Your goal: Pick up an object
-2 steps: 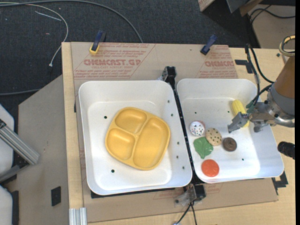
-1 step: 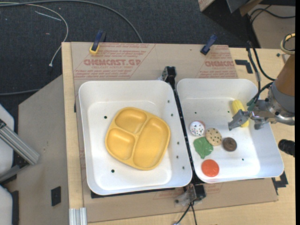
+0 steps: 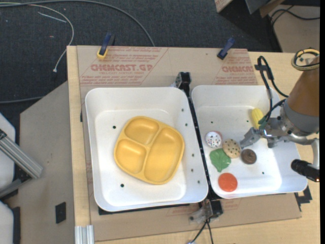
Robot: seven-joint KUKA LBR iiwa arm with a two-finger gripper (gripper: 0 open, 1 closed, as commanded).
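One round brown cookie [image 3: 248, 156] lies under the hand [image 3: 247, 139], grip state unclear

2 bins sit side by side on the bench [image 3: 152, 60]. The gripper [image 3: 249, 139] hangs over the right bin [image 3: 264, 184], and the left bin [image 3: 96, 136], far to its left, holds a divided plate [image 3: 150, 149]. Just left of the gripper lie 2 small discs [image 3: 213, 139]; [image 3: 232, 147], with a leafy piece [image 3: 220, 159] and a round piece [image 3: 228, 182] nearer the front. Another round piece [image 3: 248, 156] lies just in front of it, and a small block [image 3: 257, 117] just behind.
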